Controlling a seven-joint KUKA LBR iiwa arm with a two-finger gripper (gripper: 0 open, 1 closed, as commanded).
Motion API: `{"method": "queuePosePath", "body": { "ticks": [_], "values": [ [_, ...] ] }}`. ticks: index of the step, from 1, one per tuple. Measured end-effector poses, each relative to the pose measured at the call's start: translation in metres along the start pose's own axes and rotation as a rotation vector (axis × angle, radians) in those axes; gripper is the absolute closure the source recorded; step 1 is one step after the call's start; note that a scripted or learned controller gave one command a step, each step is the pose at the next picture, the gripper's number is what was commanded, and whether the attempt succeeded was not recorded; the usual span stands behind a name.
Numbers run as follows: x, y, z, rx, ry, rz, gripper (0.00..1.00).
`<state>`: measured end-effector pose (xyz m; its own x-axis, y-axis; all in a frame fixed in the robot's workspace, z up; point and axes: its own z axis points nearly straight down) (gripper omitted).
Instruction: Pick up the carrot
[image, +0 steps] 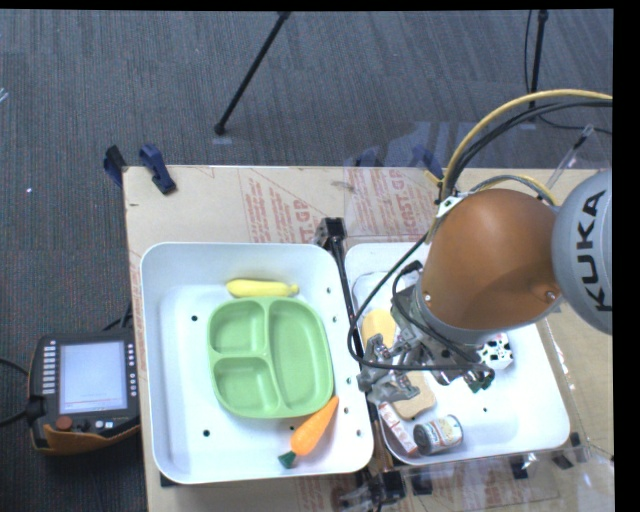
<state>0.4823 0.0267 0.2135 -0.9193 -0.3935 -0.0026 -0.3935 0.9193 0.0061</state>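
The orange carrot (314, 427) with a dark green stem end lies in the left white bin (165, 400), near its front right corner, its tip resting against the front edge of a green divided plate (270, 357). My gripper (398, 376) hangs below the orange wrist band over the left part of the right bin (540, 420), to the right of the carrot and apart from it. The bin walls stand between the two. The arm's bulk hides much of the right bin.
A yellow banana (262, 288) lies behind the plate. The right bin holds a tan flat piece (412, 401), a small jar (439, 434), a black-and-white object (496, 351) and a pale yellow item (377, 325). A teach pendant (88, 385) sits left of the bench.
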Motion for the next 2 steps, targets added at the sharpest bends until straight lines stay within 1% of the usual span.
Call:
{"method": "queuePosePath", "body": {
  "ticks": [1, 2],
  "values": [
    [-0.054, -0.015, -0.096, 0.008, -0.009, -0.084, 1.0],
    [0.001, -0.081, -0.109, 0.005, 0.0, -0.645, 1.0]
  ]
}}
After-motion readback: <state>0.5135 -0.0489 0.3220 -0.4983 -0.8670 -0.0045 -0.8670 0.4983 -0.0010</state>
